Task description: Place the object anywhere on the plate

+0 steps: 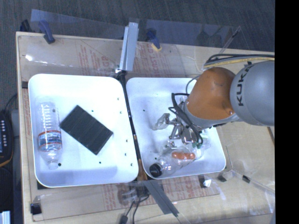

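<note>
1. Arm (pixel 224 99) reaches in from right of frame, over right bin (pixel 140 97); hand (pixel 180 132) low at bin's centre; can't tell its finger state.
2. Clear bottle (pixel 175 160), black cap, lies just below the hand, lower part of right bin.
3. Left bin (pixel 79 174): dark plate (pixel 86 129) centre; water bottle (pixel 49 134) at left edge.

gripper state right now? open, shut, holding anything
Gripper: cannot be told. It sits low in the right bin, just above a clear bottle lying there, and the camera view does not settle whether it holds anything.
</note>
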